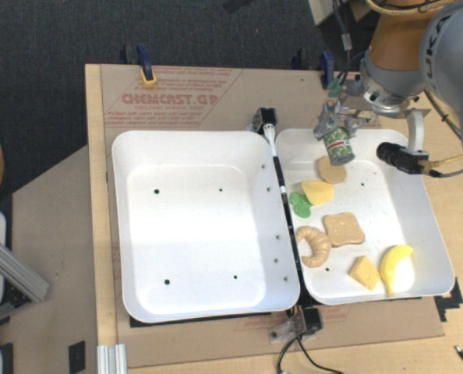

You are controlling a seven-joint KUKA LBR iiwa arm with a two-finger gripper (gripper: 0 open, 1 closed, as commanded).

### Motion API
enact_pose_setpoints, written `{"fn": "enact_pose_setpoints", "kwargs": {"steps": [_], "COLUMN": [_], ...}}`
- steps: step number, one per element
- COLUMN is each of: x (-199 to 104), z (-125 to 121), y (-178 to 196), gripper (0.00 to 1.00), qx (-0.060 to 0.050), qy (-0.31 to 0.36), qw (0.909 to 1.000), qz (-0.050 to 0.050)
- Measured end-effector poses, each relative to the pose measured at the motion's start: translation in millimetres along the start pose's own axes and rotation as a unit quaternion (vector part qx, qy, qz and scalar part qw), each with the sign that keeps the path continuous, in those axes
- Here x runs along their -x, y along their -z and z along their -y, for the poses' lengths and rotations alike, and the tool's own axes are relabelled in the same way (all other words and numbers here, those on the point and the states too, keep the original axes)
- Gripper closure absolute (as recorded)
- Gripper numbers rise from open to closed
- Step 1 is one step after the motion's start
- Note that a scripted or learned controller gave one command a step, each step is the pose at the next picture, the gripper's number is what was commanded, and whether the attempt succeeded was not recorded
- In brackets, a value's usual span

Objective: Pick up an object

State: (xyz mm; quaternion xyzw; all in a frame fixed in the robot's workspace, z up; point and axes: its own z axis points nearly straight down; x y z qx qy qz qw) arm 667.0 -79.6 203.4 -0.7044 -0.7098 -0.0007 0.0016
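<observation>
Camera view: I see the arm (418,37) reaching in from upper right, wrist pointing down-left over the right bin (426,232). Claw (334,135) is clamped on a small green can (339,146), tilted, just above a tan cookie (332,171).

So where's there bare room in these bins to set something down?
The left bin offers a bare floor from wall to wall. In the right bin, the free strip runs along its right wall, beside the banana; its left half is crowded with the croissant, toast and cheese.
</observation>
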Motion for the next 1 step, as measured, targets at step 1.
{"fn": "enact_pose_setpoints", "kwargs": {"steps": [1], "x": [-57.6], "z": [35.3], "y": [-20.1], "gripper": [1.0], "qx": [-0.002], "qy": [-0.001], "qw": [1.0], "qz": [0.0]}}
